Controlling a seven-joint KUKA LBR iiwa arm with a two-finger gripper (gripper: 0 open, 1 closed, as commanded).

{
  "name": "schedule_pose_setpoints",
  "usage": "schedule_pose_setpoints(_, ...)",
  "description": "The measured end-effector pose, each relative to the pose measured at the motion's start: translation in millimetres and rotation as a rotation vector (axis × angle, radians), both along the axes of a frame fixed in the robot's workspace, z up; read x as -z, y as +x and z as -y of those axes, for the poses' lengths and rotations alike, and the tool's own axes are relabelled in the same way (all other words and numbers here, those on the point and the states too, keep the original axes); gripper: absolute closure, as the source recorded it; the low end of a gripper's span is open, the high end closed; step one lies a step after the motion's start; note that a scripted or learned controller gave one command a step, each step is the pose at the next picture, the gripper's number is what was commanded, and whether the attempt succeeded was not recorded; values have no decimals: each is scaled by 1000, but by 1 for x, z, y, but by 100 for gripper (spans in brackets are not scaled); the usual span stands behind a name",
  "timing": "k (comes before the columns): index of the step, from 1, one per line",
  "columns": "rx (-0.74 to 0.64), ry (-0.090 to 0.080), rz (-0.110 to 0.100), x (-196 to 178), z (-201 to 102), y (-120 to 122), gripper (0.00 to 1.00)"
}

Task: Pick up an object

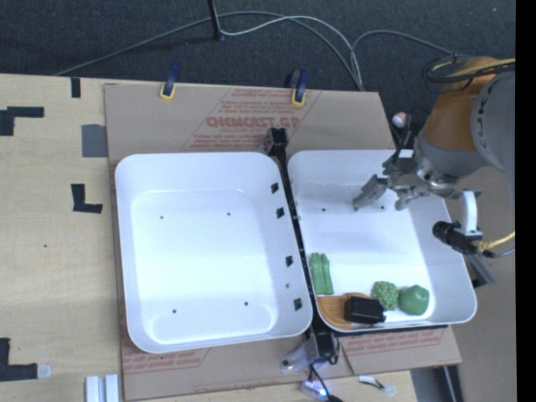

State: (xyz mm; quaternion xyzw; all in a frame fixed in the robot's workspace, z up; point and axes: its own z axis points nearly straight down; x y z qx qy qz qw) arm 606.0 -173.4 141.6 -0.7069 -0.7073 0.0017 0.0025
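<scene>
Lying well below the hand (pixel 383 194), green objects (pixel 399 296) cluster.

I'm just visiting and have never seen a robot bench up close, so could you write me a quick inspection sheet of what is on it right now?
Surface: two white bins side by side, left bin and right bin, on a cardboard sheet.
Job's things: all at the right bin's near edge: green ridged piece, wooden piece, black block, bumpy green ball, smooth green piece.
Clutter: nothing seen.
Grippers: pincer hangs over the right bin's far part, away from the pile, with nothing between its fingers.
Cables: grey cables on the floor beyond the bench.
Surroundings: dark carpet; two clamps on the cardboard's far edge.
</scene>
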Motion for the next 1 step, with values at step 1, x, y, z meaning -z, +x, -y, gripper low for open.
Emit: schedule_pose_setpoints(1,0,0,2,53,-1,-1,0)
